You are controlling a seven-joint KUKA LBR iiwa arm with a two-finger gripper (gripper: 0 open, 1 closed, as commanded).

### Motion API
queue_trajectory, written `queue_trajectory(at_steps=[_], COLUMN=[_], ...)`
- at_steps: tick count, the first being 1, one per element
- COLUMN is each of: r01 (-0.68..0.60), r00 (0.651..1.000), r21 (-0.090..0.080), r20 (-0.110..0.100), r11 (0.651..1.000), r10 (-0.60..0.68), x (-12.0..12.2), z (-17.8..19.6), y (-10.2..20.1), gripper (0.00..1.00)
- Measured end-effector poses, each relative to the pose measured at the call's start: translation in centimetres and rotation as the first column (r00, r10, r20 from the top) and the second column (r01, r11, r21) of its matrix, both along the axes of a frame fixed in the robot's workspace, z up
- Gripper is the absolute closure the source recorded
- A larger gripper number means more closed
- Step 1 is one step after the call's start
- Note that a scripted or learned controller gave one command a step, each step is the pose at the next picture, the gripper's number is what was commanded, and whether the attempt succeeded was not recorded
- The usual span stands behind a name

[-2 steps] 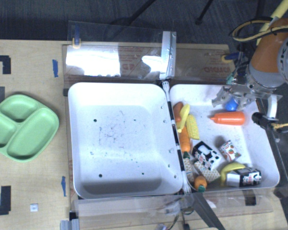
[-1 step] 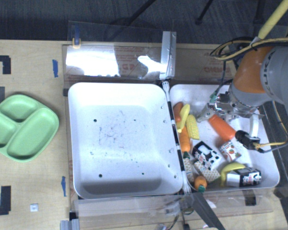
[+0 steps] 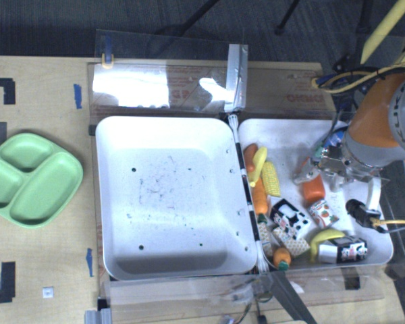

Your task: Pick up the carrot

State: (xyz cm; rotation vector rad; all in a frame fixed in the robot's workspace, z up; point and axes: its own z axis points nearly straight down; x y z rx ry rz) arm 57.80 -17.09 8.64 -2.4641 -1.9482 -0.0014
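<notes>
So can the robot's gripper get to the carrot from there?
Probably yes. The carrot lies uncovered by the right bin's left wall, and the gripper is in that bin. The corn crowds it, though.

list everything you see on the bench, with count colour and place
bins: 2, white, side by side mid-bench
divided plate: 1, green, left of the bins
carrot: 1, orange, right bin, along its left wall
corn cob: 1, yellow, right of the carrot
bananas: 2, yellow, one by the corn, one near the front wall
orange cup-like item: 1, under the gripper
black-and-white item: 1, bin middle
arm: 1, grey and orange, from the right
gripper: 1, over the right bin
</notes>
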Motion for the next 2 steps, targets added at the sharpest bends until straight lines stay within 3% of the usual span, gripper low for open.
queue_trajectory(at_steps=[1,2], r01=[0.092,0.077], r00=[0.996,0.997], r21=[-0.002,-0.001], r20=[0.001,0.002], r11=[0.996,0.997], r10=[-0.092,-0.077], x=[4.3,1.8], z=[5.4,0.0], y=[-3.3,0.3], gripper=[0.0,0.0])
